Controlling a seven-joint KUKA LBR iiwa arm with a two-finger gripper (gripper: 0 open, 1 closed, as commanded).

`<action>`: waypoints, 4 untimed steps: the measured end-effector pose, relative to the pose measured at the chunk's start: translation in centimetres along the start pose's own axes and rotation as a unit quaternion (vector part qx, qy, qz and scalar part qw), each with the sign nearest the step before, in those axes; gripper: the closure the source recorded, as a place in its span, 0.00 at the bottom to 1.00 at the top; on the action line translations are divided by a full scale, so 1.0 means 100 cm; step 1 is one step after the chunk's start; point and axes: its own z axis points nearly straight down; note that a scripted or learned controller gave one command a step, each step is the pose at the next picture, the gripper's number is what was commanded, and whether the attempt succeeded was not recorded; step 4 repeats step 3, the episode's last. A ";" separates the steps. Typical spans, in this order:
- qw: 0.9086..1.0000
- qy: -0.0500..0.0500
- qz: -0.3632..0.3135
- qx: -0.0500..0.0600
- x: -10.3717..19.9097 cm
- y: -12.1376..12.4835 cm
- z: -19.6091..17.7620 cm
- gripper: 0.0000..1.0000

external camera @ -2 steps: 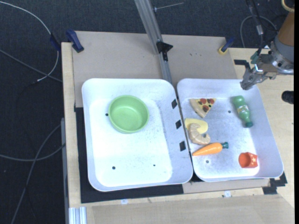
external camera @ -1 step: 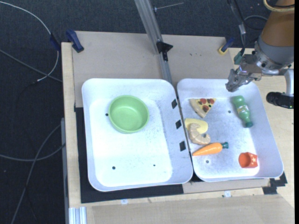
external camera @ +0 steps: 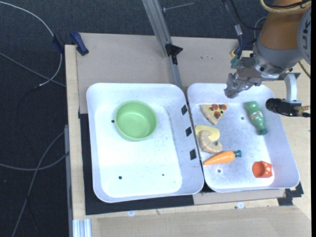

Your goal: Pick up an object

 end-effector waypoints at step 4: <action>1.000 -0.001 0.000 0.003 0.149 -0.035 -0.008 1.00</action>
